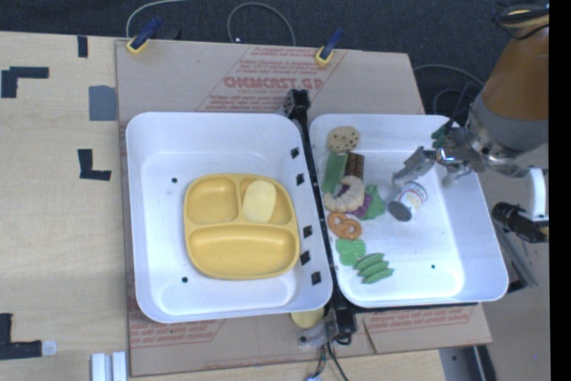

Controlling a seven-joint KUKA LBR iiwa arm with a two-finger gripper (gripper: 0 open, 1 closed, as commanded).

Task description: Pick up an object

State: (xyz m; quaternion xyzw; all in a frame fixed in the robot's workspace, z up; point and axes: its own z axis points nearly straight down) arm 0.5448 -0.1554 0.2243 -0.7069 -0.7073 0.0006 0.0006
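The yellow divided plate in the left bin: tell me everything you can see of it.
The yellow divided plate looks like moulded plastic, a rounded square with three compartments: two small ones at the far side and one wide one at the near side. It lies flat on the floor of the left bin, roughly centred. A pale yellow oval piece sits in the far right compartment; the other two compartments hold nothing. The gripper is over the right bin, well apart from the plate.

Hand point(409, 185) over right bin point(464, 272), small can point(408, 200) beneath.
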